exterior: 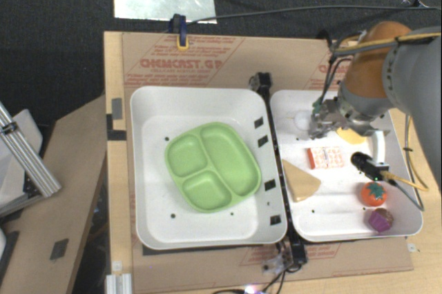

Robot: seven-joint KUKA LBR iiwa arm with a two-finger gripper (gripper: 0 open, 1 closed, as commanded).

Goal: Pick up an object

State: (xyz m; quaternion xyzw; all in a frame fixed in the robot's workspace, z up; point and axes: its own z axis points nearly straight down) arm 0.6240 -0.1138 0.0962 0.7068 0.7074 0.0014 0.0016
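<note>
The right bin (345,225) holds several small things. A tan wedge (300,182) lies by its left wall, and a red and white packet (326,158) lies just beyond it. An orange fruit with a green top (373,194) and a purple piece (380,219) sit near the front right corner. A yellow flat piece (351,136) pokes out from under the wrist. My gripper (320,124) is low over the far part of this bin, just beyond the packet. I see nothing clearly between its tips.
The left bin (152,120) holds a green divided plate (212,165). A black divider with clips (271,148) runs between the bins. The grey arm (407,79) covers the right bin's far right corner.
</note>
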